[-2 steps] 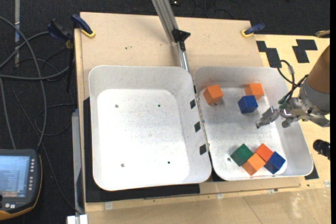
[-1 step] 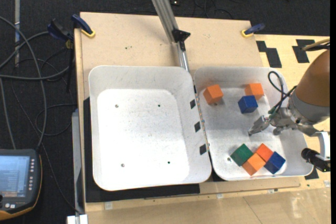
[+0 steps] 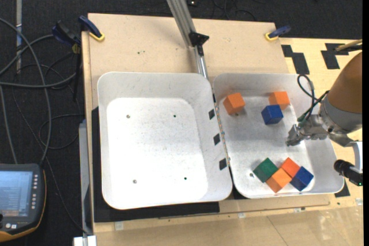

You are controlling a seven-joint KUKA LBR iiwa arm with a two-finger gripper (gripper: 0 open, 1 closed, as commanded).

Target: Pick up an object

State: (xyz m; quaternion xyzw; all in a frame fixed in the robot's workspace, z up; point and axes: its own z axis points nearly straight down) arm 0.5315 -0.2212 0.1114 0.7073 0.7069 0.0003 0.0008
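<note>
The right bin point(image 3: 248, 86) holds several small cubes. An orange cube point(image 3: 234, 103) lies at its upper left, another orange cube point(image 3: 279, 98) at the upper right, and a blue cube point(image 3: 272, 114) just below that one. Near the bin's front edge a green cube point(image 3: 266, 170), two orange cubes point(image 3: 290, 167) point(image 3: 279, 180) and a blue cube point(image 3: 301, 178) sit packed together. My gripper point(image 3: 295, 136) hangs low over the right side of this bin, between the upper blue cube and the front cluster, touching no cube that I can see.
The left bin point(image 3: 153, 138) lies beside the right one on the tan bench point(image 3: 150, 43). A metal pole point(image 3: 176, 0) slants down to the bins' shared top edge. Clamps sit at the bench's back corners. A pendant lies at the lower left.
</note>
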